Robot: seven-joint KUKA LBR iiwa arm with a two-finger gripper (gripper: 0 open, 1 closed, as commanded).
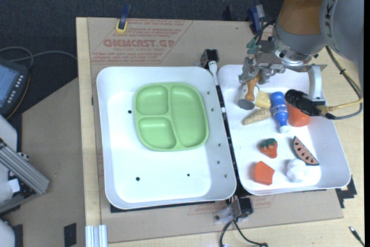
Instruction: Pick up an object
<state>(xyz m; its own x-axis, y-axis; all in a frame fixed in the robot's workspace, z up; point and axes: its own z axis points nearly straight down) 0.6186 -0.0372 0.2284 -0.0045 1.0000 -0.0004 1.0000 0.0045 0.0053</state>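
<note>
We see the gripper (pixel 252 77) low over the far left part of the right bin (pixel 335 150), and its fingers (pixel 246 73) are clenched on the upper end of a brown-handled tool (pixel 251 91). The handle slants down from between them, and its grey head lies at the bin floor, near the wall shared with the left bin (pixel 113 142). The very top of the handle is hidden among the metal of the gripper, so we cannot make out how much of it is clamped. The grey wrist with its orange band covers the far right corner of the bin.

Just beside the tool lie a pale yellow piece (pixel 263 100) and a cream cone (pixel 256 118). A blue bottle (pixel 279 109) comes next, touching an orange cup (pixel 299 117). Nearer the front we find a strawberry (pixel 267 147), a watermelon slice (pixel 304 151), a red block (pixel 262 172) and a white ball (pixel 296 170). A green divided plate (pixel 171 115) sits in the left bin, on the desk (pixel 87 66)
</note>
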